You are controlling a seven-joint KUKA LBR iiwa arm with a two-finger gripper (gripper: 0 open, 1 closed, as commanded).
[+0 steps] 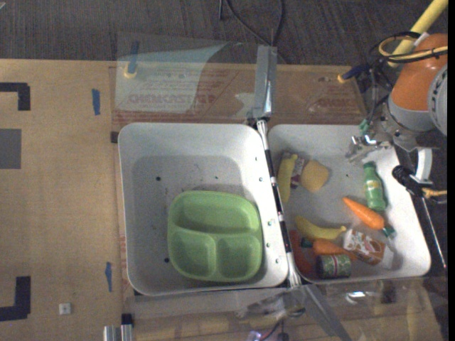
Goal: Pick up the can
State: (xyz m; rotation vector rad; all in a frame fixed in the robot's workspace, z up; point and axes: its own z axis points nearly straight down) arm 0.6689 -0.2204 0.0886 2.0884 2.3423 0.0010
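In right bin (419, 258), can (334, 265) — left bin (142, 190), green tray (213, 236)

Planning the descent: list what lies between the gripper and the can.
In the camera view, the green bottle and an orange carrot lie between the gripper and the can, with the juice carton beside the can.

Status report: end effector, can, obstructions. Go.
End effector at right bin's far right corner, nothing seen in its grip. Can lying at near edge, untouched. Crowded: carrot against it, juice carton to its right, banana just beyond.
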